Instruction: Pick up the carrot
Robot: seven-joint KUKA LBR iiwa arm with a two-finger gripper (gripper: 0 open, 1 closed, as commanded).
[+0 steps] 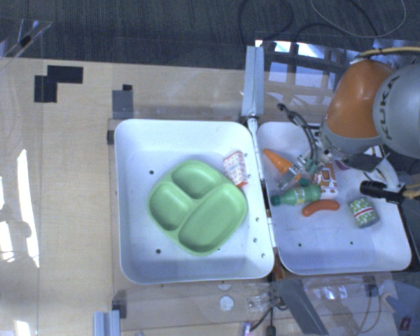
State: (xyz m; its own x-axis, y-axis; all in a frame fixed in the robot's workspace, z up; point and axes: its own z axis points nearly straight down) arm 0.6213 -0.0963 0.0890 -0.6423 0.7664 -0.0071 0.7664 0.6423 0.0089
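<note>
The carrot (277,161) lies just left of the gripper (302,173), near the bottle (294,197). I cannot tell the gripper's state. Best shift left, centre over the carrot, avoiding the bottle.

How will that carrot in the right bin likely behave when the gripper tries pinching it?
The carrot is tapered and rounded, so it may roll or slip from a pinch. It looks like smooth toy plastic, probably stiff and light. The gripper could nudge it sideways.

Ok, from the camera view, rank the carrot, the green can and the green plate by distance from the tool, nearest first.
1. Carrot, just left of the tool, right bin.
2. Green can, off to the tool's right, same bin.
3. Green plate, far left, in the left bin.
</note>
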